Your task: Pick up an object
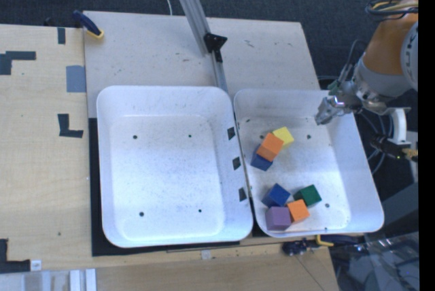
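Grey two-finger jaws [326, 111] poised over upper right rim of shallow white plastic bin [353, 167]; open or closed: cannot tell. Nothing seen gripped. Small orange cube [271, 145] and yellow cube [283, 136] lower left of jaws, apart. Pick not yet made.

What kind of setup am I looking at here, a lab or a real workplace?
Most likely a robotics lab grasping bench: two shallow white bins side by side on a plywood bench, coloured toy blocks as test objects, and tape marks on the wood.
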`<state>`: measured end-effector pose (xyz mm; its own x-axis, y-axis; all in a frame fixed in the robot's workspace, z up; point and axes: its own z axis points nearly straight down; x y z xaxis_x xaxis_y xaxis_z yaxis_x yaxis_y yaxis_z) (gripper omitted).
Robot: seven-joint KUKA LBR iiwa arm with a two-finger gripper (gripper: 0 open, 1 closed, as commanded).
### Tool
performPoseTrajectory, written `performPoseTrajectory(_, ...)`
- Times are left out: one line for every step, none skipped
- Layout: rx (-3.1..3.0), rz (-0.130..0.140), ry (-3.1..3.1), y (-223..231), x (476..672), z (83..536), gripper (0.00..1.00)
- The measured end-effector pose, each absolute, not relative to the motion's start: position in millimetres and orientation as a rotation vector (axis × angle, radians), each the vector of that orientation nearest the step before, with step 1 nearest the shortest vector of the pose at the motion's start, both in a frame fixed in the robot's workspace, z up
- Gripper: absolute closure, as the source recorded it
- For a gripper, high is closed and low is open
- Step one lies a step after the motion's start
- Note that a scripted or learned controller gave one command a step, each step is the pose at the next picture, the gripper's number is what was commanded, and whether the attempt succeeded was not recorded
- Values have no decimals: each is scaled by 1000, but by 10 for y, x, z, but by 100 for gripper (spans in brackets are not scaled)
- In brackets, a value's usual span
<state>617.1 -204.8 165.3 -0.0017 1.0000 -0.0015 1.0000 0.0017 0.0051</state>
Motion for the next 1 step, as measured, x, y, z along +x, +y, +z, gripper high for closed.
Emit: performPoseTrajectory(2215, 5, 2221, -1968, 6205, 2260, 100)
